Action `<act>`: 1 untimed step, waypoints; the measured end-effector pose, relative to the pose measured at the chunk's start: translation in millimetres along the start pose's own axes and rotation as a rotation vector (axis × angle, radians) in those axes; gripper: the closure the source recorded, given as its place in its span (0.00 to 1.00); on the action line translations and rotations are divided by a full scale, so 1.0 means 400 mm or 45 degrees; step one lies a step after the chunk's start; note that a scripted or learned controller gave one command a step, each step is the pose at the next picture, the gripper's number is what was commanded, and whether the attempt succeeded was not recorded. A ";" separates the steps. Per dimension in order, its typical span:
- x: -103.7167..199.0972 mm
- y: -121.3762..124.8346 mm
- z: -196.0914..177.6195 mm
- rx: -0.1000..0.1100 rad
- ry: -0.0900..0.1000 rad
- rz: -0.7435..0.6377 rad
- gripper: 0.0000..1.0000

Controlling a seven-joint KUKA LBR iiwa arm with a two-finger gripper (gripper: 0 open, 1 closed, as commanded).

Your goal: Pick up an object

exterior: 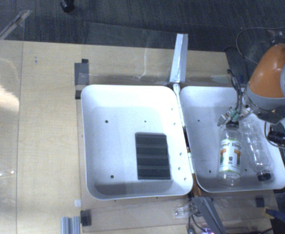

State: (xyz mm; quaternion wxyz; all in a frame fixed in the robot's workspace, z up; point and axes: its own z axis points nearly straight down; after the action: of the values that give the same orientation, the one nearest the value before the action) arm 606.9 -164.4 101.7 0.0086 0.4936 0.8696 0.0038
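In the right bin (pixel 201 130) lie two clear plastic bottles side by side. One bottle (pixel 230 155) carries a white, orange and green label. The other bottle (pixel 255 147), unlabelled with a black cap, lies to its right. My gripper (pixel 232 118) hangs low over the upper end of the labelled bottle, close to it or touching it. The grey arm with its orange band (pixel 272 77) comes in from the right. A black ribbed rectangular block (pixel 152 155) lies flat in the left bin (pixel 108 111).
A metal strip (pixel 179 57) runs back from the seam between the two bins. Cables (pixel 279 135) hang by the right bin's right rim. Bare wooden bench (pixel 40 130) lies to the left of the bins.
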 end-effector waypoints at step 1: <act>0.000 0.000 0.000 0.000 0.000 0.000 0.00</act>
State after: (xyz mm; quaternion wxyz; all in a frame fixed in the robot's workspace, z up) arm 606.9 -164.4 101.8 0.0086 0.4935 0.8697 0.0038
